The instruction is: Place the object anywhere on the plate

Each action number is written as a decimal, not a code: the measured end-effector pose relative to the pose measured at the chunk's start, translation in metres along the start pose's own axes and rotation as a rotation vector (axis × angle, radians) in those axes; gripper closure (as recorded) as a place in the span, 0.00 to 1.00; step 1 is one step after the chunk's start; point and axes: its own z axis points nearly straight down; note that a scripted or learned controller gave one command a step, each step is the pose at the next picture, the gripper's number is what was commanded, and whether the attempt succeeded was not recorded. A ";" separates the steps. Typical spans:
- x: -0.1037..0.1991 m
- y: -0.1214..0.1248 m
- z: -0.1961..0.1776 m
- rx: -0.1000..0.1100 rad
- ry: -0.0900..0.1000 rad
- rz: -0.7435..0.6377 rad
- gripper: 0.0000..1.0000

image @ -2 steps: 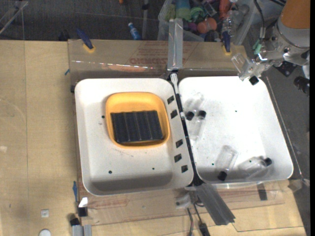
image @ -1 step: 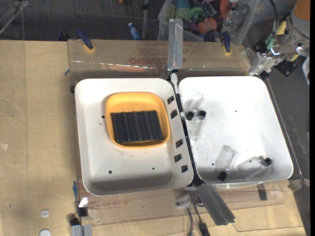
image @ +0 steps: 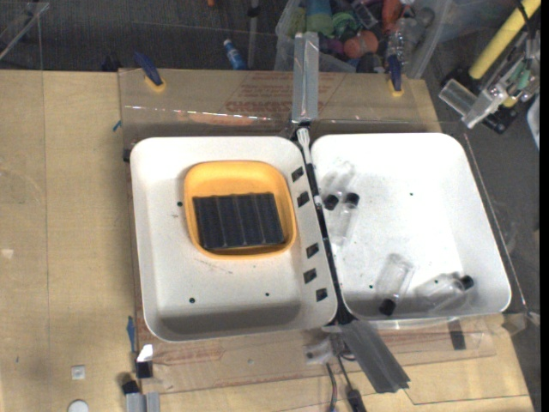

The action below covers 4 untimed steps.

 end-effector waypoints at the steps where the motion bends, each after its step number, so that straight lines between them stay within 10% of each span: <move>1: -0.021 -0.010 -0.032 -0.001 -0.001 -0.176 1.00; 2: -0.017 -0.014 -0.032 0.002 0.004 -0.238 1.00; 4: -0.016 -0.018 -0.106 -0.003 -0.001 -0.855 1.00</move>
